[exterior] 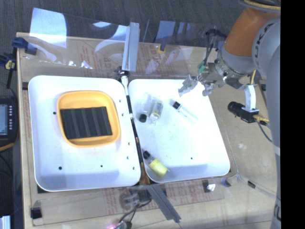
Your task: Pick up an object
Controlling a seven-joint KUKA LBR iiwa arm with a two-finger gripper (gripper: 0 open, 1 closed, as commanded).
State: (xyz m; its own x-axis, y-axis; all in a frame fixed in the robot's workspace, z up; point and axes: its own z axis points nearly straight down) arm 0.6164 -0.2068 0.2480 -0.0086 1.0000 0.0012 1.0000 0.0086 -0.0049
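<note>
The right bin (pixel 209 151) holds three small things. A clear little bottle with a black cap (pixel 150 110) lies near its upper left. A thin clear tube with a black end (pixel 182 109) rests to the right of that. In the near left corner lies a yellow bottle with a black cap (pixel 155 165). My gripper (pixel 196 88) hangs over the bin's far right part, above and to the right of the tube. Its fingers (pixel 186 87) are spread open with nothing between them.
The left bin (pixel 43 156) carries a yellow-orange tray with a dark ribbed insert (pixel 87 119). A divider rail (pixel 132 128) separates the bins. A metal bar (pixel 129 46) stands at the back. The arm's cable and connector (pixel 244 111) hang right of the right bin.
</note>
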